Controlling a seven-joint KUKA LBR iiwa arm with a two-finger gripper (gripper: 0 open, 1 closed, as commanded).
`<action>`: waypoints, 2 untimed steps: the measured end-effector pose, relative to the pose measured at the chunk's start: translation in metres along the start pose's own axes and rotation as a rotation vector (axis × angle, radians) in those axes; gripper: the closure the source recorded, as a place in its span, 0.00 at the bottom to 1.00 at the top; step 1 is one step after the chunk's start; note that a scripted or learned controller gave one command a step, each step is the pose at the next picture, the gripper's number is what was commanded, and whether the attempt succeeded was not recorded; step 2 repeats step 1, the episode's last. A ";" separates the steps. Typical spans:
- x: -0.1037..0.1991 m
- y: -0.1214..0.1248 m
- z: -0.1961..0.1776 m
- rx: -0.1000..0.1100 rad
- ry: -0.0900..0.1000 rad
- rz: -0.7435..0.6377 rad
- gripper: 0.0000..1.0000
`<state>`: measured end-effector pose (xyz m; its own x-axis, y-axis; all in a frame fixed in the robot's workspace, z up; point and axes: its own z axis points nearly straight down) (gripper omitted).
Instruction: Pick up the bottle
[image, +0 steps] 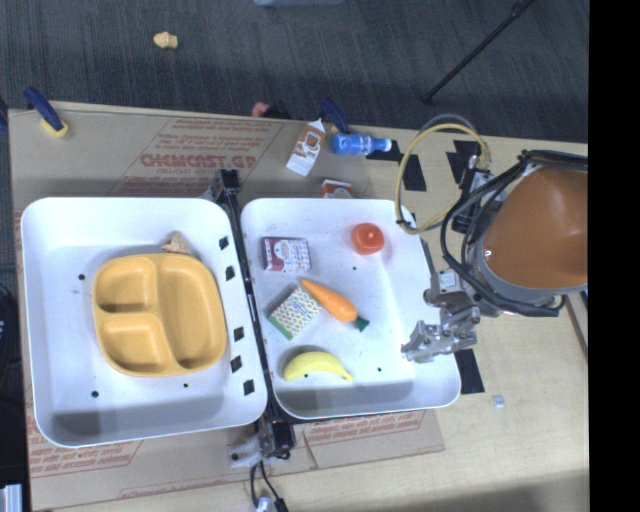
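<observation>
One banana (316, 367), one carrot (331, 300), one bottle (357, 145)

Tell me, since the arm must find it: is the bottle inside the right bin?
No, the blue bottle lies on the cardboard beyond the right bin, outside its rim.

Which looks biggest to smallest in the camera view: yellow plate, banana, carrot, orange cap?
1. yellow plate, clearly largest, in the left bin.
2. carrot and banana: look about alike, so no ranking between them.
3. orange cap, smallest.
</observation>
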<state>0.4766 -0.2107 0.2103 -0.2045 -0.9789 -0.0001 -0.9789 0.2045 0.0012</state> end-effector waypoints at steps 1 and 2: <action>-0.082 0.017 0.035 -0.001 -0.001 -0.062 1.00; -0.082 0.017 0.035 -0.001 -0.001 -0.062 1.00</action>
